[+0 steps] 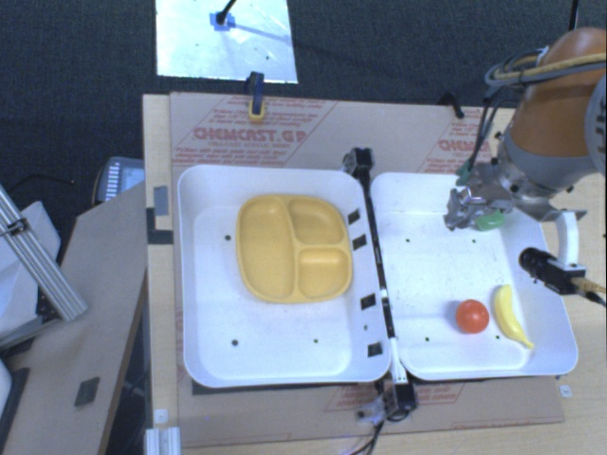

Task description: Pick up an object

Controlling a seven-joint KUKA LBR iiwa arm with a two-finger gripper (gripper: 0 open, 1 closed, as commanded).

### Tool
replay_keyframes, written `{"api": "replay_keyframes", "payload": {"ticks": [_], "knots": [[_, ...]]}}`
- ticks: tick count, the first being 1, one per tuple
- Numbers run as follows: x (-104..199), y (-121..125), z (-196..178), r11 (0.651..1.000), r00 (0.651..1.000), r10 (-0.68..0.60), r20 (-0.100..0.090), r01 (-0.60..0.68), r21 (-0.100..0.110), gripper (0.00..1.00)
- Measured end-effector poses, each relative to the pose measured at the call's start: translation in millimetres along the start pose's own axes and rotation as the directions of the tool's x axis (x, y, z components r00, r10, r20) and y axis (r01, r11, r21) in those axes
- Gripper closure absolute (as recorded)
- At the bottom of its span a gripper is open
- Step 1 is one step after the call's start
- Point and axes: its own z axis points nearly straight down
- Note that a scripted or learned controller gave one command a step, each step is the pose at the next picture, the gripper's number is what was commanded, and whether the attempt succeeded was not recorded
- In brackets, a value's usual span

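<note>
Nearest us in the right shallow white plastic bin (417, 349) we see a small round orange-red fruit (471, 316) and, just beside it, a yellow toy banana (511, 316) whose long axis runs slantwise toward the near right corner. Farther back the metal two-finger gripper (467, 211) hovers over the bin's far part, with a small green object (490, 221) touching it. We cannot tell how its fingers stand, and both fruits lie well apart from it, toward us.
</note>
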Motion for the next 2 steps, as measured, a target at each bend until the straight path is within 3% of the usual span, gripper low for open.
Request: {"api": "replay_keyframes", "payload": {"ticks": [2], "knots": [[98.5, -3.2, 20.0, 1.0, 1.0, 0.002, 0.0, -0.002, 0.002, 1.0]]}}
